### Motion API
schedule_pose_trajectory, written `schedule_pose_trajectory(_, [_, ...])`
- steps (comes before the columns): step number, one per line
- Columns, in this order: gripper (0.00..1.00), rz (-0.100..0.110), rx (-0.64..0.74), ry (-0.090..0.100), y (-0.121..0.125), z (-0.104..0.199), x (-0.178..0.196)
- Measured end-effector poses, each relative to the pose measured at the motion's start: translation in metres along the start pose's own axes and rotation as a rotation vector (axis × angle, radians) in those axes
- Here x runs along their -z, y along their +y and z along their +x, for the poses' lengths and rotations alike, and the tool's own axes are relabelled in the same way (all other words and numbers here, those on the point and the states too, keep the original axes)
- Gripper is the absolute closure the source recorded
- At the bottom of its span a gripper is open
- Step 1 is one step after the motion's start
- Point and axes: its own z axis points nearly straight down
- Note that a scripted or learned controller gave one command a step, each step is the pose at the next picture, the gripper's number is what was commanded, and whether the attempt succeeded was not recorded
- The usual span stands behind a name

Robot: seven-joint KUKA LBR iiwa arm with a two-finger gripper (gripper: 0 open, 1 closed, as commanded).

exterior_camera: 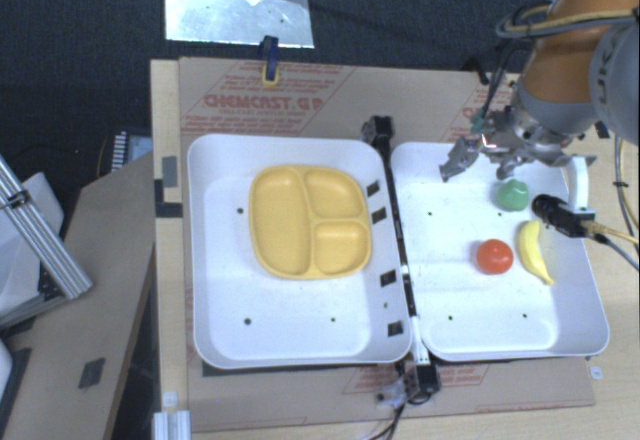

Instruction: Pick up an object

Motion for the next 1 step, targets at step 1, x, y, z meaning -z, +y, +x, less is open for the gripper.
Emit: schedule_pose_trajectory(1, [0.0,0.001,0.0,0.001,-0.0094,0.0003,-0.0577])
